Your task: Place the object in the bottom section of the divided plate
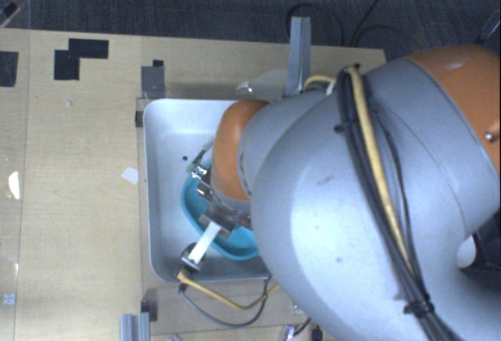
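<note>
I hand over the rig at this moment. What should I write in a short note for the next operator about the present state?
Gripper: low over the blue plate, inside the white bin. Whether it is open or shut cannot be told, because the arm covers it.
Plate: lies in the bin, mostly under the arm; its left and lower edges are visible.
Object: hidden by the arm, so held or already placed cannot be told.
Done: the arm is at the plate.
Left: check that the object lies in the bottom section; not confirmed yet.
</note>
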`<state>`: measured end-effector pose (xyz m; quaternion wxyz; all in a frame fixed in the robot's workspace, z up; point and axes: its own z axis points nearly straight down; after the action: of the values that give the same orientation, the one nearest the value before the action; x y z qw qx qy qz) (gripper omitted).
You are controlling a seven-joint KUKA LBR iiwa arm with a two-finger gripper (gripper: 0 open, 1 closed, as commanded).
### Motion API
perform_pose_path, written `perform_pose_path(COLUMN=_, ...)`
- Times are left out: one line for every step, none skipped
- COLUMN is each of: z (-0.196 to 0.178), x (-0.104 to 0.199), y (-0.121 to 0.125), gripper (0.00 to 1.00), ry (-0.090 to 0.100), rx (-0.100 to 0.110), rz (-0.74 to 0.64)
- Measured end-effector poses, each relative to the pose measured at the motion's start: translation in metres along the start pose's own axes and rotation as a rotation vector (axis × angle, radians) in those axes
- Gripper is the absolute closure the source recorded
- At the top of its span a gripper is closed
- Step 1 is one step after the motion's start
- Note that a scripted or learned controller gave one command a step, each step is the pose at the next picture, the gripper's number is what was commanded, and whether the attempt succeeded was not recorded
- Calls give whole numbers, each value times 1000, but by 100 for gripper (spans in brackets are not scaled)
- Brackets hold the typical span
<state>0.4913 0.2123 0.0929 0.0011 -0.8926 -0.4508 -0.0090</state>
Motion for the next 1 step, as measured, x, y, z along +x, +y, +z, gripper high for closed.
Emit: perform_pose_path(z=-3, x=-26, y=20, gripper=100, ry=12, rx=5, rz=160)
